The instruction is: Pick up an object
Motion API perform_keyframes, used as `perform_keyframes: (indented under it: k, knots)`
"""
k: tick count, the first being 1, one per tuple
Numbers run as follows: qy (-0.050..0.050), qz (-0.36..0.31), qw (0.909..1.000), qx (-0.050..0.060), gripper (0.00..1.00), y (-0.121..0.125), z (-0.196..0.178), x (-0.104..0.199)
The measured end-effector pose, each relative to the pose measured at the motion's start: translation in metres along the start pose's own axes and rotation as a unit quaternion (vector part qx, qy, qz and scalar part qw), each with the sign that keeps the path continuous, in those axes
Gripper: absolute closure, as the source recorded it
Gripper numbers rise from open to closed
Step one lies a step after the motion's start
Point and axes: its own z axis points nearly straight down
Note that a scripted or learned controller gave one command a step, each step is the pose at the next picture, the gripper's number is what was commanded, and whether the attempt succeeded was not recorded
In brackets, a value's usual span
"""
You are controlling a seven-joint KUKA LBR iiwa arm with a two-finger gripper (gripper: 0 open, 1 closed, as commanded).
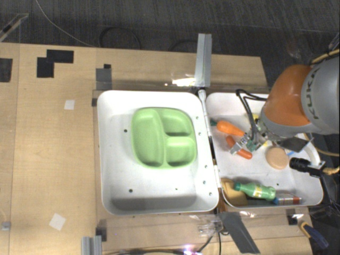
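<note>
The grey arm's two-finger gripper (249,142) hangs low in the right white bin (313,195), just beside small orange carrot-shaped pieces (231,128). A round tan disc (277,158) lies near it; a green plastic bottle (256,190) lies below.

Green divided plate (162,137) in left white bin (114,190), wooden bench (48,158), dark floor (133,9)

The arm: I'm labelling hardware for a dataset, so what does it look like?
The arm is a bulky, rounded grey casing with dark lettering, and a glossy orange band above the wrist. Black cables loop beside it towards the small metallic gripper.
</note>
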Motion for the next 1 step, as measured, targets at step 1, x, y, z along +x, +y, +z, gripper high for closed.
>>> perform_keyframes:
  k: [1]
  knots:
    - [0.006, 0.031, 0.9995, 0.003, 1.0, 0.0155, -0.1366, 0.0462]
